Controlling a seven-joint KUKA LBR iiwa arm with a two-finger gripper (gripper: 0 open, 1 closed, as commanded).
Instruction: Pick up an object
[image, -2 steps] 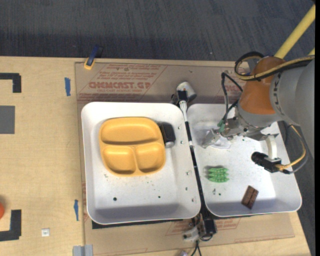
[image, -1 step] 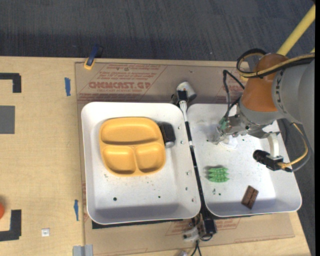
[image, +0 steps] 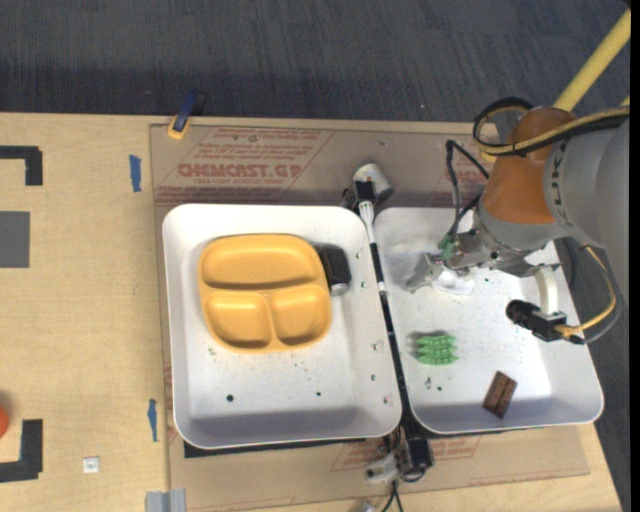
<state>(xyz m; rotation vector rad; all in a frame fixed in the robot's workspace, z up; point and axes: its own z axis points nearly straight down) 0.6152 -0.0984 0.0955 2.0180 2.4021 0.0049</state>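
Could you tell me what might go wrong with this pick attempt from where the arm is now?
The gripper sits over the upper part of the right bin, apart from the green object and the brown block, so closing here would likely grab nothing. The brown block lies close to the bin's front wall, which could hamper a grasp. The yellow tray in the left bin looks too wide for two fingers.

You look down from one fixed camera above the bench (image: 80, 300), slanted, taking in both bins (image: 200, 400) whole.
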